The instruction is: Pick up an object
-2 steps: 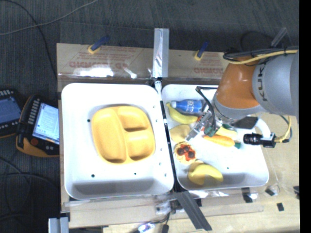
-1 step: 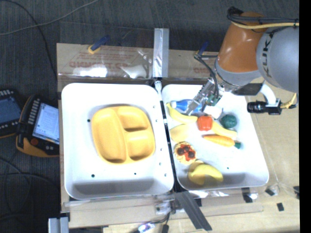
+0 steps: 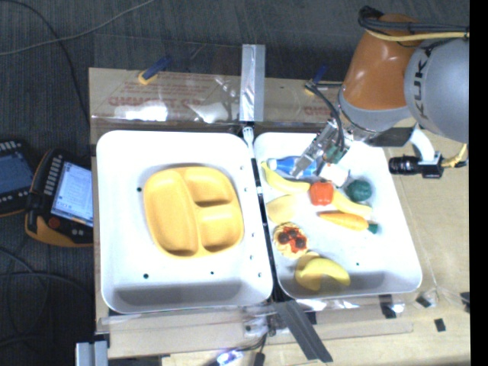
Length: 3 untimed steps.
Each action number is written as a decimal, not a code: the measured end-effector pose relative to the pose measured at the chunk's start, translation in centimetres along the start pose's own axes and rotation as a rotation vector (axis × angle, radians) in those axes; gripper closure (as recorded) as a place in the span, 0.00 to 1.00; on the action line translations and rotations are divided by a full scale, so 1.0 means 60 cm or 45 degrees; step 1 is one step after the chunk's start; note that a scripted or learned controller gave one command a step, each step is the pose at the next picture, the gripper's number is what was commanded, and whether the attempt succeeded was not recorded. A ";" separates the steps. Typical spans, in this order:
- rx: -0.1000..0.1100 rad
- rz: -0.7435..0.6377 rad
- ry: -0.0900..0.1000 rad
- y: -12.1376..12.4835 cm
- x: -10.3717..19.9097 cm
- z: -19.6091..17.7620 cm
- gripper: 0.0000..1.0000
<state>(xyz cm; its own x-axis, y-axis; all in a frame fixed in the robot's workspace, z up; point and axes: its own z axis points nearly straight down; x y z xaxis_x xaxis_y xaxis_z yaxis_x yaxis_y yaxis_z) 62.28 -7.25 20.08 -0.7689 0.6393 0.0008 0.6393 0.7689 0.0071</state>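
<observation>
My gripper (image 3: 323, 155) hangs low over the back of the right bin (image 3: 396, 239), reaching in from the grey and orange arm (image 3: 385, 75) at the upper right. Just left of its tip lies a blue and white object (image 3: 287, 165), touching or nearly touching it. A banana (image 3: 274, 183) curves beside that. In front of the gripper sit a red-orange pepper (image 3: 321, 193) and a dark green ball (image 3: 359, 190). Nearer the front lie a carrot (image 3: 345, 220), a round brown and red piece (image 3: 290, 238) and a yellow fruit (image 3: 321, 274).
The left bin (image 3: 122, 280) holds a yellow divided tray (image 3: 194, 208). A metal divider (image 3: 252, 71) and clear plastic sheeting (image 3: 183, 97) stand behind the bins. A handheld pendant (image 3: 57, 197) lies off the bench at the left.
</observation>
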 end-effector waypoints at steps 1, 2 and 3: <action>-0.005 -0.002 0.001 0.004 0.001 -0.015 1.00; 0.008 0.268 0.000 0.044 0.083 -0.021 1.00; 0.005 0.263 0.002 0.048 0.084 -0.035 1.00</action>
